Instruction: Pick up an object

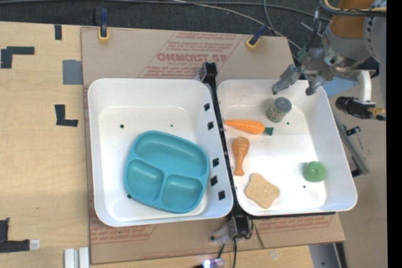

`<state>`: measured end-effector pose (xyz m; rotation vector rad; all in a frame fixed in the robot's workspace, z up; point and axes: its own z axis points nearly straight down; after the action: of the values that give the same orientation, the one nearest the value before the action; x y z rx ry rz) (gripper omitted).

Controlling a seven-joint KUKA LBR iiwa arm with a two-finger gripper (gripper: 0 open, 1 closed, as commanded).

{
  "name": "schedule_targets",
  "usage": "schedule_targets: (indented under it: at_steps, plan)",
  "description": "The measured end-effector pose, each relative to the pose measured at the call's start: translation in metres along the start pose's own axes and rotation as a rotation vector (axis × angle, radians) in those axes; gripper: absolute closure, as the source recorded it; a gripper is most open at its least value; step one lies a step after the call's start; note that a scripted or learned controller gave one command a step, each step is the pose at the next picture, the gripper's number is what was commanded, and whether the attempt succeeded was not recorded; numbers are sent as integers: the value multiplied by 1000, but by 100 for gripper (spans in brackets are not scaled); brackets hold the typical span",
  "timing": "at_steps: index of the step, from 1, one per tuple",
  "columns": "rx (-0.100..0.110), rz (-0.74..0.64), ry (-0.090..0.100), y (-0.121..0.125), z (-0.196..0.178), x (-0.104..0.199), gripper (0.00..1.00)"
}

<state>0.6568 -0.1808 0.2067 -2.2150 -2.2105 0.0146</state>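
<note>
- The gripper [295, 82] hangs in the upper right of the frame, over the far edge of the right bin [333, 135]; its two fingers stand apart, spread to either side with nothing between them; nothing is held yet.
- The nearest thing is a small jar [278, 108] with a grey lid, just below the gripper in the picture and apart from it; it looks the likeliest target, though that is a judgement from how close it lies.
- Lower in the same bin lie a carrot [244, 127], just left of the jar; a drumstick [240, 154] below the carrot; a slice of bread [261, 190] near the bottom edge; and a green ball [315, 171] toward the lower right.
- The left bin [100, 135] holds a blue tray [166, 171] with three compartments; it is well apart from the gripper.
- To do the step well, the arm should centre the open fingers over the jar before descending, so that one finger passes on each side of the lid; coming down off-centre would likely tip the jar or push it toward the carrot.
- The jar stands close to the far wall of the bin, so the finger nearest that wall needs room; turning the wrist so the fingers close along the wall, not against it, would help.
- The fingers should close only once they are low on the jar's body, then lift straight up.
</note>
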Motion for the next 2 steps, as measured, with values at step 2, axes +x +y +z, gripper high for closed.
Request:
schedule_targets:
  at_steps: [2]
  plan:
    - [-8,-5,-2,6,55,5,0]
